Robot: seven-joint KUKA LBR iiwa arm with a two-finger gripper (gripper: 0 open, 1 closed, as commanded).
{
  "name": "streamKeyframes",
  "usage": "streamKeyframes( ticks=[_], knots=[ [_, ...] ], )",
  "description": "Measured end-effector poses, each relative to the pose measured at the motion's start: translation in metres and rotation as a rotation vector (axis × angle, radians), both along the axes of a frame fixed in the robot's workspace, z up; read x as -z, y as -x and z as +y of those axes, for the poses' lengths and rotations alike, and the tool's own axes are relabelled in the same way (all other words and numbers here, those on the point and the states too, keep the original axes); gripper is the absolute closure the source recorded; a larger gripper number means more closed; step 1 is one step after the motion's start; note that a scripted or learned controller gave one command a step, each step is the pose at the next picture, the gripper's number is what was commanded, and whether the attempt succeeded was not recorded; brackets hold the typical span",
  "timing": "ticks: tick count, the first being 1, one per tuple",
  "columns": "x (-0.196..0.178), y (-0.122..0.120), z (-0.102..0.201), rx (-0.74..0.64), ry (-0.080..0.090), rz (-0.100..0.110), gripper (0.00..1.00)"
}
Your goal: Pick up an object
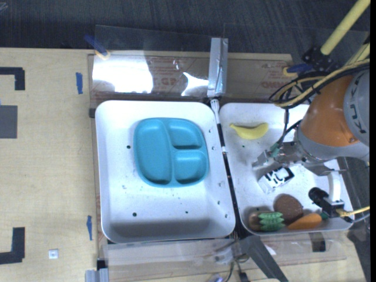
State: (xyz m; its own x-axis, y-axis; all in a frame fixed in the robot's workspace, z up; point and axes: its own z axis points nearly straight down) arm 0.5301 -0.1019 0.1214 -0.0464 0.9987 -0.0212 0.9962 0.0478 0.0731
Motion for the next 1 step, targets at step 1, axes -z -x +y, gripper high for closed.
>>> streamKeyframes(
  ticks=[1],
  knots=[
    [0.0141,0.0063,-0.0181,-0.011,-0.010,0.015,0.00]
  ],
)
